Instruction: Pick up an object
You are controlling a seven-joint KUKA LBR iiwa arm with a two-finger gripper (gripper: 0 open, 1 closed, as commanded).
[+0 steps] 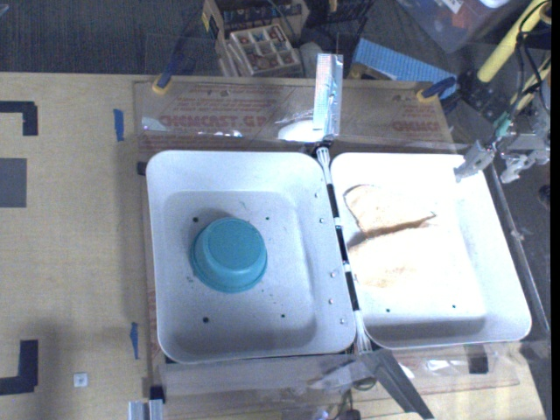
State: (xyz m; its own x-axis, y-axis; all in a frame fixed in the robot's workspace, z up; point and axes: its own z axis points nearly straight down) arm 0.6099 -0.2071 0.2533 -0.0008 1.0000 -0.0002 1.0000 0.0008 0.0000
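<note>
We find the gripper (472, 158) at the right bin's (499, 261) far right corner, just over the rim, a pale metal tip on the arm (525, 143) that comes in from the right. It is small and blurred against the bright plastic, so we cannot tell how it is set or whether anything sits in it.

Under and beside it, the right bin's floor is washed out by strong light, with a tan, brownish patch (385, 213) near its left wall; we cannot say what that patch is.

The bowl (229, 253) lies well apart from the gripper, in the left bin (175, 182). It is teal blue, round and turned upside down, so we see its flat circular base ringed by a wider rim below. Its surface is plain and matte. It sits left of the middle of the bin's floor, closer to the left wall than to the wall shared with the right bin, touching neither. Dark specks dot the white floor around it.
</note>
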